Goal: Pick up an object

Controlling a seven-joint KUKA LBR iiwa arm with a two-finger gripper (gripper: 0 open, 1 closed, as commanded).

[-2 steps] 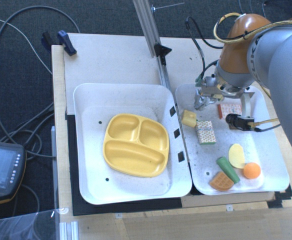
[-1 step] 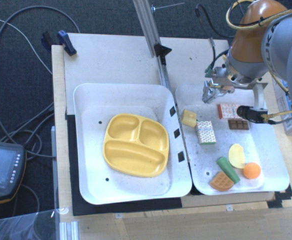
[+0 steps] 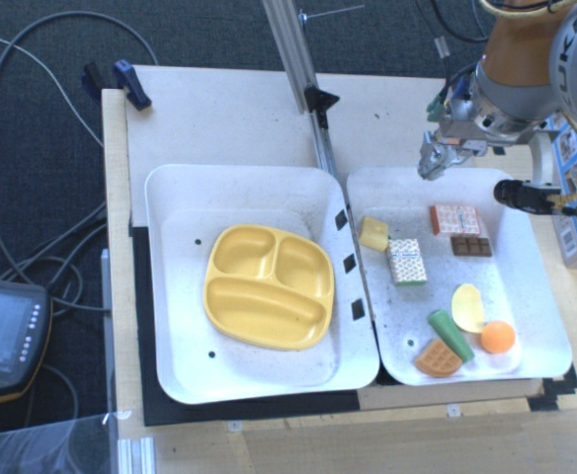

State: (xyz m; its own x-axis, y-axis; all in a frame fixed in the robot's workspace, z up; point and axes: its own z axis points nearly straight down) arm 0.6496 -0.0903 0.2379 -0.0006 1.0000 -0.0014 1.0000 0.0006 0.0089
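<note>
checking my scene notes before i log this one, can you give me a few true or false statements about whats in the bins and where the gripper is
1. The yellow divided plate lies in the left bin. True.
2. The orange ball sits on the plate. False: it is in the right bin, near the front.
3. The gripper is above the right bin's far edge. True.
4. The gripper holds the green cucumber. False: the cucumber lies in the bin beside the waffle.
5. The chocolate bar lies just in front of the cracker box. True.
</note>
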